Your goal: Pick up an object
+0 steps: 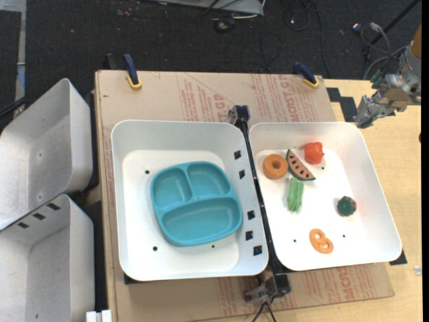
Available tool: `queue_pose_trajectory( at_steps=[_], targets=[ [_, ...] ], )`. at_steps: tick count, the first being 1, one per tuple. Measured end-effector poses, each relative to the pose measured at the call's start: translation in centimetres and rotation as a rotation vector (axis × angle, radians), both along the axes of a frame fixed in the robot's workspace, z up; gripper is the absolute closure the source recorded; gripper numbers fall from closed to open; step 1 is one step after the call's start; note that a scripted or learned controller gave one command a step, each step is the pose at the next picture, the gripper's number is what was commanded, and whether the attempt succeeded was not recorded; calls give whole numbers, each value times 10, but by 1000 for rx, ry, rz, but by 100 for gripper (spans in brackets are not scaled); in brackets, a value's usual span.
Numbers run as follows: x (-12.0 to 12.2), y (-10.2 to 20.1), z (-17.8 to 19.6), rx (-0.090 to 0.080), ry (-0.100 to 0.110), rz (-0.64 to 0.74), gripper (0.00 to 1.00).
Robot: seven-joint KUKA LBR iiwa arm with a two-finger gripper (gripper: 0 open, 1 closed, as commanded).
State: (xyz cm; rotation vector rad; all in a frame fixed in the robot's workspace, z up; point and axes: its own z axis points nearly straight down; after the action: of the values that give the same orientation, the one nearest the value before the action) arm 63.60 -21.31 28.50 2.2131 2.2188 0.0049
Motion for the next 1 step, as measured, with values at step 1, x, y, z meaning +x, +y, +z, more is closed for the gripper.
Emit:
queue_pose_trajectory(
  at_steps=[1],
  targets=[
    [-8,51,-18,5,9,4,100]
  ],
)
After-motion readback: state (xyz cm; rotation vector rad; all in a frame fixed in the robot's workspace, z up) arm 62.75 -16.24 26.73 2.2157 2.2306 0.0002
